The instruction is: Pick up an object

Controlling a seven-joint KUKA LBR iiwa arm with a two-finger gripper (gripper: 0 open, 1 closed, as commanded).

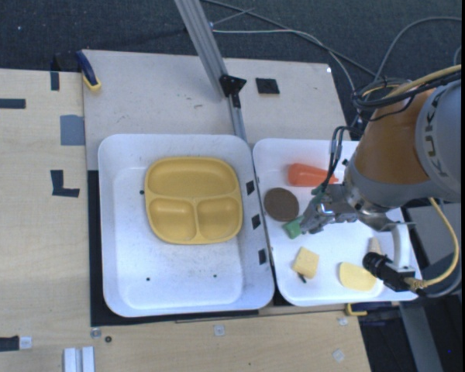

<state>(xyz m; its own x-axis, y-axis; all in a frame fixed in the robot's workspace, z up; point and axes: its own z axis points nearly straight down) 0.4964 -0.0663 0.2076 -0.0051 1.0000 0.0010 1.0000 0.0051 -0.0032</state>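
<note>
The arm reaches in from the right and hangs over the right bin, its bulk hiding much of that bin's far side. In the left bin lies a yellow divided plate, flat and wide with three wells; it looks like light, stiff plastic, and its low rim offers little for two fingers to pinch, so it seems the poorest choice. The right bin holds the smaller pieces. An orange carrot-shaped piece lies near the back, partly under the arm; it looks smooth and rounded, likely to roll or slip unless taken across its thick middle. A brown round disc sits just left of the wrist, flat and low, hard to get under. A yellow wedge near the front edge and a pale yellow cube beside it look light and firm; the cube's flat opposite sides would give the surest hold. A small green piece lies right at the gripper, which is down close to the bin floor between the disc and the cube. Whether the tool is clenched, released, or grasping the green piece cannot be told from this angle.
</note>
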